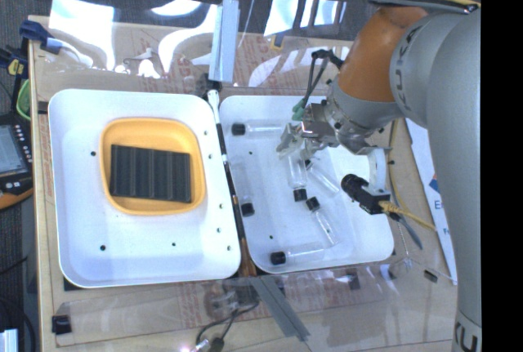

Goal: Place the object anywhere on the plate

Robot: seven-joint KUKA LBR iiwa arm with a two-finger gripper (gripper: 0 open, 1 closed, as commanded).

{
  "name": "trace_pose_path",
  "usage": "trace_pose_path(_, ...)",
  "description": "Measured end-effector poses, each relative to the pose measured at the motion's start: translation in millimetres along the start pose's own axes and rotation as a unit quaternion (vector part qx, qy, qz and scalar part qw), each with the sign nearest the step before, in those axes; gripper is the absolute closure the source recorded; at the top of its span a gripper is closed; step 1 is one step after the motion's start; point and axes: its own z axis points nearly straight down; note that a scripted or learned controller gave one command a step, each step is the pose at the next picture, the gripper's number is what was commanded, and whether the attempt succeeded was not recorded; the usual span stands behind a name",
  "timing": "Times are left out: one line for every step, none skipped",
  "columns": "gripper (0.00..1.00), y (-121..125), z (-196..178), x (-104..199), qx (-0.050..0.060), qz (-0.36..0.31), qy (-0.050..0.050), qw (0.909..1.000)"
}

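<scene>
From the camera view above the bench, I see the grey arm with its orange band reaching in from the right over the right-hand shallow white bin. The two-finger gripper hangs low over the middle of that bin. Its metal parts blur into the pale floor, so I cannot tell how the jaws stand or whether anything sits between them.

The target is the yellow rounded-square plate with a dark ribbed centre, lying in the left-hand white bin, well apart from the gripper.

The thing to move is hard to make out. Near the gripper lie thin clear rods with small black end caps, scattered across the right bin's floor. I judge one of these, or the frame they form, to be the object, but I cannot say which.

If so, I expect it to be light, stiff and smooth, likely slippery against metal. I would take it across the rod near a black cap, where it could not slide out.
</scene>
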Motion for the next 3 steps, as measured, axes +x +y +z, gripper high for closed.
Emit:
trace_pose_path(1.00,-13,8,51,0.002,-0.131,-0.001,0.9914)
trace_pose_path(1.00,-5,-2,121,0.001,-0.158,-0.001,0.9874)
trace_pose_path(1.00,-3,18,162,0.002,-0.200,-0.001,0.9799)
